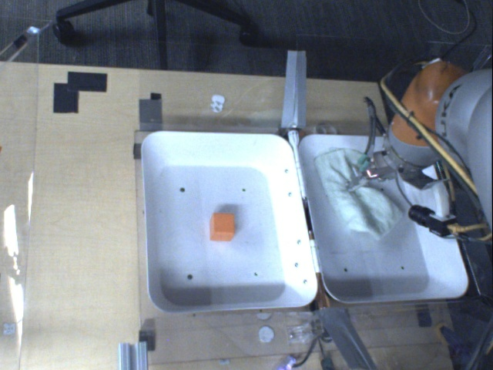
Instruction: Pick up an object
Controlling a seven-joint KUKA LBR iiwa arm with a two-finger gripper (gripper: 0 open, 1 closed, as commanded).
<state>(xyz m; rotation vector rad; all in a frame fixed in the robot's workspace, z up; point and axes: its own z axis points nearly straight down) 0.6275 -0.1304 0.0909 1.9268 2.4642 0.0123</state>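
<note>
arm: reaches in from the right, wrist low over the upper part of the right bin [443, 284]
gripper [368, 173]: down at the crumpled pale cloth [356, 191], tips at its upper edge; can't tell how far apart they are or whether they have the fabric
cloth: lies in the right bin's upper-left half, bunched, running diagonally
orange block [223, 227]: sits alone near the middle of the left bin [166, 284], well apart from the gripper
</note>
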